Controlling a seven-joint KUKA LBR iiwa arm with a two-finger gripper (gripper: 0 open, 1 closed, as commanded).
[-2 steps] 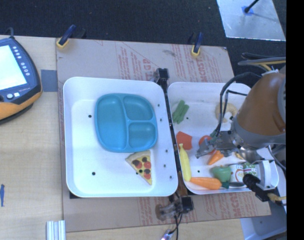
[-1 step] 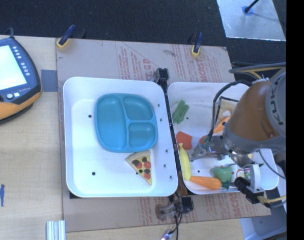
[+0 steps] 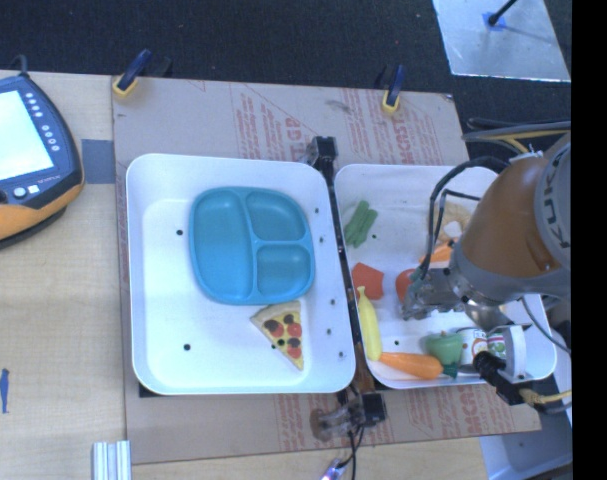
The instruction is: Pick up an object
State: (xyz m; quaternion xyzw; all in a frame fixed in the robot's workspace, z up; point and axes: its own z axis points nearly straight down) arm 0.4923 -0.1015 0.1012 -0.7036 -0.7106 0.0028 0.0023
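A: Over the right bin (image 3: 383, 183), we see the gripper (image 3: 418, 298) low beside a red piece (image 3: 368, 280); whether it is spread or closed, we cannot tell.

B: We judge the piece light, stiff, slick plastic; we would pinch across its flat sides.

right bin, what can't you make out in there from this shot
- Hand: camera view, small and dark under the arm's wrist; its state and whether it holds anything are unclear.
- Red item: partly covered by the hand, kind unclear.
- Right bin: its far right part is hidden under the arm.
- Green toy: too small to identify.
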